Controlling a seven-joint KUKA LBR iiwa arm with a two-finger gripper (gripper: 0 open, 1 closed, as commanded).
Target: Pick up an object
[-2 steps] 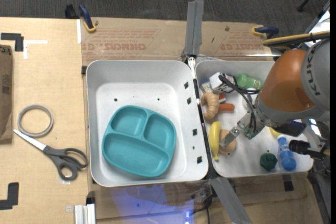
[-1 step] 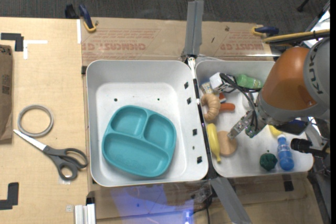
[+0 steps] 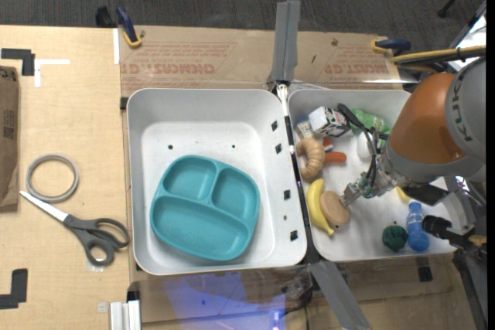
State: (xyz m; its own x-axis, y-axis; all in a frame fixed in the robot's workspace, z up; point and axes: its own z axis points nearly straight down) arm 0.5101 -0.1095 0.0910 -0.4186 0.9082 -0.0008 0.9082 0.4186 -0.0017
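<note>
Two white bins sit side by side on the desk (image 3: 69, 112). The left bin (image 3: 143, 166) holds a teal plate (image 3: 205, 206) with three parts in it. The right bin (image 3: 363, 239) holds many small things. The grey arm (image 3: 433, 127) with its orange band reaches in from the right, and the gripper (image 3: 360, 188) hangs low over the middle of the right bin. I cannot tell if the jaws are wide or narrow, because they are too small and blurry. Just beside the gripper lies a round tan disc (image 3: 336, 208), and it touches a yellow banana (image 3: 317, 206) near the bin's left wall. Above the banana sits a tan croissant (image 3: 312, 154) with a small orange carrot (image 3: 336, 158) next to it. A white box (image 3: 323, 119) and something green (image 3: 370, 122) lie at the top of the bin. A dark green ball (image 3: 394, 236) and a blue bottle (image 3: 417, 229) rest near the bottom right corner. On the desk to the left lie a roll of tape (image 3: 52, 178) and a pair of scissors (image 3: 81, 228).
</note>
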